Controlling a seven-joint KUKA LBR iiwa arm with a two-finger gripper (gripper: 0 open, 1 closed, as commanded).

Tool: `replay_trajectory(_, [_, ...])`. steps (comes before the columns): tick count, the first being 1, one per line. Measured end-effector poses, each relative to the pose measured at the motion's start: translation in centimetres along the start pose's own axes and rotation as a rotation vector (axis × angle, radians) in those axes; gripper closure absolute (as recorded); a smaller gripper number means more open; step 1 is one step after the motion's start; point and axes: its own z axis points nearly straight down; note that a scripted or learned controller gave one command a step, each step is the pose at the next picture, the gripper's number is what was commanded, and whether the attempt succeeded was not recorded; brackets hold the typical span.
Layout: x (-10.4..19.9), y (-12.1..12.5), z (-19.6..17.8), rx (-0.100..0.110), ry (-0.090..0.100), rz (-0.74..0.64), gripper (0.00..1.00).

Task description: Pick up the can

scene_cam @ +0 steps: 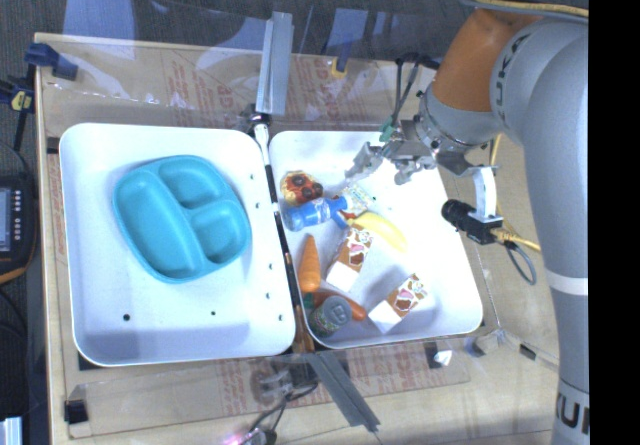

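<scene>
Can (328,315) lies at the near edge of the right bin (455,278), close to the wall shared with the left bin (75,233); its top is dark green-grey and its label is too small to read. An orange carrot (310,264) runs along that wall just above it, and a second orange piece touches its right side, so little free room remains on those two sides. Two small cartons (399,300) sit to its right, another carton (352,251) above them, then a banana (381,229), a blue bottle (314,213) lying on its side, and a round red-and-yellow object (296,187) that I cannot identify. Open white floor is at the far right of this bin and along its upper edge. Gripper (372,161) hangs over the upper middle of the right bin, well apart from the can; I cannot tell the state of its end, as its parts blur against clutter. Left bin holds a blue divided plate (180,216), with bare floor around it. Arm (520,63) is cut off at the right.
</scene>
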Motion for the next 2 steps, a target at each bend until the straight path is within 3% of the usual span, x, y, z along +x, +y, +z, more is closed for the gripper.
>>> replay_trajectory(1, [-1.8,1.8,10.7,0.000,0.000,0.067,0.00])
replay_trajectory(2, [-1.6,2.0,9.6,0.000,0.001,0.060,1.00])
